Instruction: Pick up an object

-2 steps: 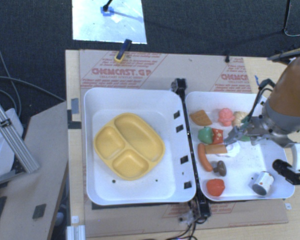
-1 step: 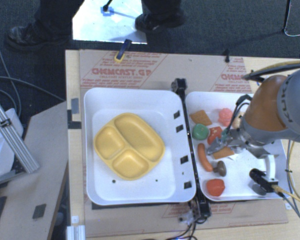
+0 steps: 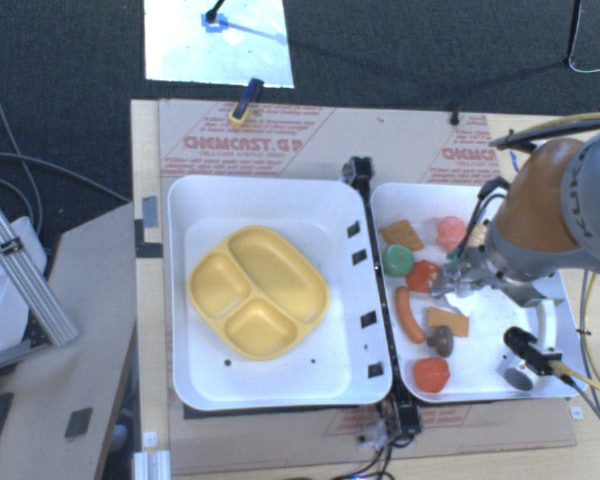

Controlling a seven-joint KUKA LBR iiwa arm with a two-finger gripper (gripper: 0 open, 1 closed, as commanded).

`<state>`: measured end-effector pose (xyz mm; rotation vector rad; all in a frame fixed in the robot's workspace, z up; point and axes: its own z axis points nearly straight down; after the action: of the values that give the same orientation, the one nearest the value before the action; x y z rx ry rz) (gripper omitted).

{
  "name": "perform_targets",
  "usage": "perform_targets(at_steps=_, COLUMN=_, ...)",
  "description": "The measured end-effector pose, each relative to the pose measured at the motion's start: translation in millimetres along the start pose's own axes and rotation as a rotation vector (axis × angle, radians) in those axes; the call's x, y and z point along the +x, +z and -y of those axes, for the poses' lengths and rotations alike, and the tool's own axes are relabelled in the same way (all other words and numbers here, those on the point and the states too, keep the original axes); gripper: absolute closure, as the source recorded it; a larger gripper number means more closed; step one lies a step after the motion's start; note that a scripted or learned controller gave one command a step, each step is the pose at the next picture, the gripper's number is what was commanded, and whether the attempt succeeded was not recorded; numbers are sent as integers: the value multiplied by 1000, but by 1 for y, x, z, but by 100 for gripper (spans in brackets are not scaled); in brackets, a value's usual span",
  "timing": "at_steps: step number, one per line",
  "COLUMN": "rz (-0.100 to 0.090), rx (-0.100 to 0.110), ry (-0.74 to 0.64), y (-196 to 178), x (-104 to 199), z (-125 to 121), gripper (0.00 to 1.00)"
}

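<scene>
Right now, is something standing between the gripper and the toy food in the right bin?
Nothing visible does. The gripper is low in the right bin, directly beside the red piece and green ball.

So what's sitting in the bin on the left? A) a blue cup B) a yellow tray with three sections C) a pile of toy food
B: the yellow tray with three sections lies alone in the left bin, while the toy food is in the right bin.
</scene>
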<state>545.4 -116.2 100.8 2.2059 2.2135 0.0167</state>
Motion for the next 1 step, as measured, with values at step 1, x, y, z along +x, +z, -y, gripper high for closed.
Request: perform_targets(at_steps=1, rz=-5, rx=11, ry=-9, y=-87, x=75, z=-48, gripper=100)
